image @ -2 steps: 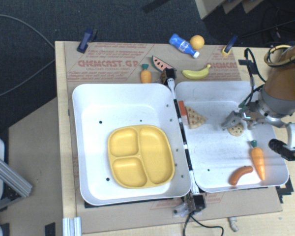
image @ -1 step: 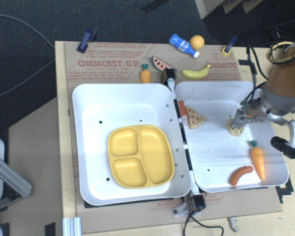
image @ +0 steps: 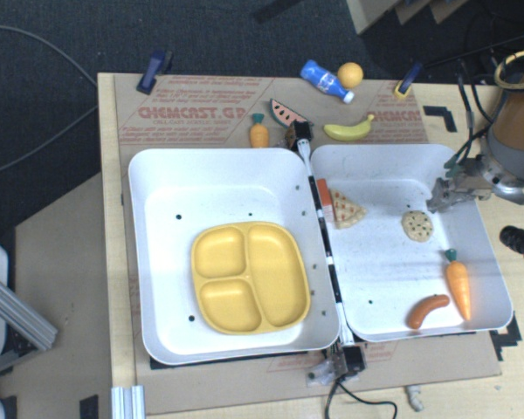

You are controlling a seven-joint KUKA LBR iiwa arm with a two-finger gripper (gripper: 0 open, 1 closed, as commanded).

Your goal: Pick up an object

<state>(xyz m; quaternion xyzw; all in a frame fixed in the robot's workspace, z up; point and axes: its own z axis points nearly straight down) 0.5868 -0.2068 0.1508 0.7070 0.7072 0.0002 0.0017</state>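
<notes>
My gripper (image: 443, 195) hangs at the right bin's (image: 380, 168) right wall, just above and to the right of a round speckled cookie (image: 417, 225), with a small gap between them. A pizza slice (image: 346, 211) lies by the bin's left wall. An orange carrot (image: 458, 289) with a green top and a reddish sausage (image: 428, 311) lie in the front right corner. Nothing shows in the gripper's grasp.
The left bin (image: 157, 190) holds a yellow divided plate (image: 249, 277). Behind the bins on the board lie a banana (image: 348, 129), a blue bottle (image: 325, 80), an orange ball (image: 351, 74), a watermelon slice (image: 285, 112) and a small carrot (image: 259, 134). Cables hang at the right.
</notes>
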